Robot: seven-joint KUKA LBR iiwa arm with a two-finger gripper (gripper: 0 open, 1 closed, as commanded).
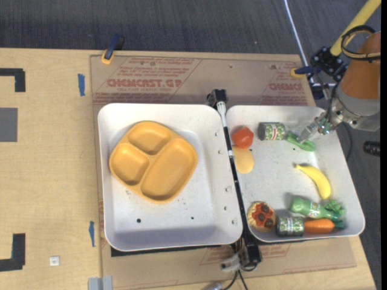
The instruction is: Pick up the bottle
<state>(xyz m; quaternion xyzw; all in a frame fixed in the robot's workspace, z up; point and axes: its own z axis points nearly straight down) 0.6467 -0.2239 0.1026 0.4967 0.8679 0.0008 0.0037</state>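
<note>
Green bottle (313,208) low in right bin (354,189), gripper (319,127) near top edge, grip state unclear

So the bottle (312,208) is the green one lying on its side in the right-hand bin (344,162), down near the front right corner. It's got a lighter label wrapped around the middle, and its length runs roughly left to right with a slight tilt. Its right end sits up against some leafy green stuff (334,210). Just in front of it there's a can (290,225) and an orange carrot (318,226), both pretty much touching it or right beside it. A yellow banana (317,179) lies a bit further back, apart from it.
</note>
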